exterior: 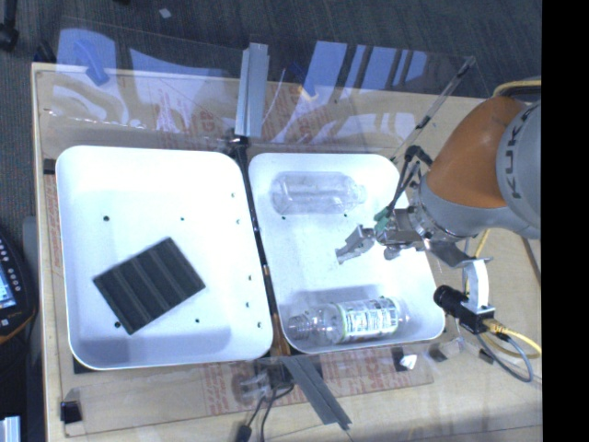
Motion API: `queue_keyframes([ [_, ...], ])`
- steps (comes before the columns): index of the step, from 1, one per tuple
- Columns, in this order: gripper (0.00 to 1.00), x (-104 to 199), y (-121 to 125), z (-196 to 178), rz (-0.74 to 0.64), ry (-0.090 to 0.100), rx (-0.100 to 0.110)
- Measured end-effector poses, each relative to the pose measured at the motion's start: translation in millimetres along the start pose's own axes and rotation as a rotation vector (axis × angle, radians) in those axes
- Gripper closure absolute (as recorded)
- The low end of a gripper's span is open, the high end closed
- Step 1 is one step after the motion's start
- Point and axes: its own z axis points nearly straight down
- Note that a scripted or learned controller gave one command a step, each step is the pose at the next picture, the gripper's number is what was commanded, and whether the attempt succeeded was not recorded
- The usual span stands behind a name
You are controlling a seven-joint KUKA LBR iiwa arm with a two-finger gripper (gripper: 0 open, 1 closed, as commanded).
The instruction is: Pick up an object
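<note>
Gripper point(354, 245) mid-right of frame, jaws look open, holding nothing. Clear bottle point(317, 193) above it: light, slippery, crushable; best grabbed across mid-body.

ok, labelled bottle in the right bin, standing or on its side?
On its side. The labelled bottle lies lengthwise along the right bin's near edge, cap end toward the left bin.

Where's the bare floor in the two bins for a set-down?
Left bin: bare above and right of the black ridged panel. Right bin: crowded, only a strip between the clear bottle and labelled bottle, left of the gripper.
</note>
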Motion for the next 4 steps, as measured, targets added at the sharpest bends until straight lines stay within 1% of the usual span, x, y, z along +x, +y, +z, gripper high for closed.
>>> queue_keyframes([
  [1,0.00,45,18,113,-0.030,-0.001,-0.001],
  [2,0.00,31,62,63,0.149,-0.001,-0.001],
  [3,0.00,13,3,61,0.078,0.000,-0.001],
  [4,0.00,15,-26,52,0.012,0.001,-0.001],
])
